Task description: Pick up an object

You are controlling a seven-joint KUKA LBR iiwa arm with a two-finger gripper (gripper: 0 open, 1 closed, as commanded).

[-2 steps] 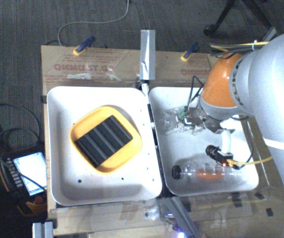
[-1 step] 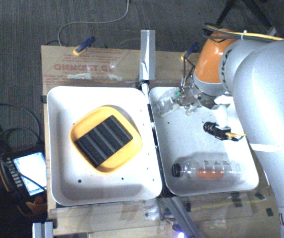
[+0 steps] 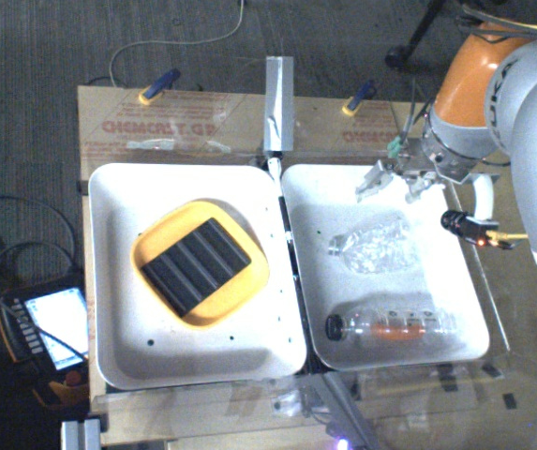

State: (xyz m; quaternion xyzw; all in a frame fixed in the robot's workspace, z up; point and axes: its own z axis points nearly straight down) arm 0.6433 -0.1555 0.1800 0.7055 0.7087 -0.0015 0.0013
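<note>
Nearest, a clear bottle (image 3: pixel 392 325) lies along the right bin's (image 3: pixel 474 340) front wall; behind it a crumpled clear bottle (image 3: pixel 372 245). Farthest, the gripper (image 3: pixel 395 182) hovers released, grasping nothing. A yellow tray (image 3: pixel 201 262) fills the left bin (image 3: pixel 109 251).

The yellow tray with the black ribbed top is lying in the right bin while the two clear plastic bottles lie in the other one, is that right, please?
Not quite: the yellow tray with the black ribbed top lies in the left bin, not the right one. The two clear plastic bottles, a crumpled one and a capped one, lie in the right bin, as the camera view shows.
</note>
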